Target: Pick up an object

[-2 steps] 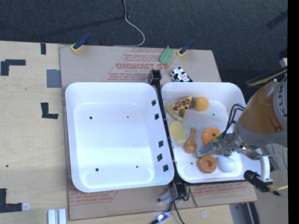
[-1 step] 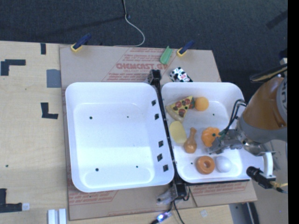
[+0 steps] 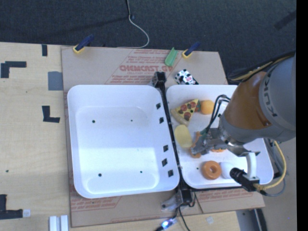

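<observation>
The left bin [image 3: 115, 143] sits bare on the surface [image 3: 29, 129], so every candidate for the pick lies in the right bin [image 3: 269, 170], crowded toward the divider between the two. That crowding is the main hazard: a pale yellow piece [image 3: 182, 135] rests just beside the divider, a toy pizza slice [image 3: 187, 109] lies above it with an orange ball [image 3: 206, 107] touching its right end, and a donut [image 3: 211, 169] lies lower down near a white item [image 3: 225, 170]. The pincer [image 3: 201, 146] has its tip low among these, just right of the yellow piece and above the donut, with a small orange-brown object [image 3: 196, 151] directly at the tip. Whether that object sits between the fingers or merely beside them is too small and shadowed to read, and I cannot tell whether the pincer is released or clenched. A lift from here could well come up with nothing, or could nudge the yellow piece against the bin wall, or clip a neighbour and drag it along. Further right, the arm [image 3: 260, 105] reaches in from the right edge, its orange band tilted down and leftward over the right bin, wrist angled steeply so the tool points toward the bin's floor; its bulk hides part of that bin, so anything beneath it cannot be judged.
</observation>
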Tool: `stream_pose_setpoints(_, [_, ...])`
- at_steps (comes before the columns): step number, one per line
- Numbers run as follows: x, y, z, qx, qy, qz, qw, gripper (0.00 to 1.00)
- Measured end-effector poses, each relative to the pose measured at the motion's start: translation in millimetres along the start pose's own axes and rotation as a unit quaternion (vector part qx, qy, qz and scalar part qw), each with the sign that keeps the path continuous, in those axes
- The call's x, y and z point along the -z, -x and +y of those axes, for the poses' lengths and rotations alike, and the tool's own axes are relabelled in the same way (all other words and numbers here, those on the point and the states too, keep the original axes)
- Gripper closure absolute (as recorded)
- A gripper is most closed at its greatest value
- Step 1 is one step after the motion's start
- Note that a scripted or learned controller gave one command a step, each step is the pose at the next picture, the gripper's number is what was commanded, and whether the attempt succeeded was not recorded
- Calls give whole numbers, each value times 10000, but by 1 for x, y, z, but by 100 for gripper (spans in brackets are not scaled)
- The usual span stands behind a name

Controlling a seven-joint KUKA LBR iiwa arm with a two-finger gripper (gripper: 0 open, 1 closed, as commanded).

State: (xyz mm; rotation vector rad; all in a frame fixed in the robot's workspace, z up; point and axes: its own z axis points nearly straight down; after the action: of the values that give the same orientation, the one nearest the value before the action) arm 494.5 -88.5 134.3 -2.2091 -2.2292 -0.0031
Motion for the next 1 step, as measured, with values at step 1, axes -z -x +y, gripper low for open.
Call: stream_pose_setpoints(1, [-45,11,79,-27,16,-25,10000,100])
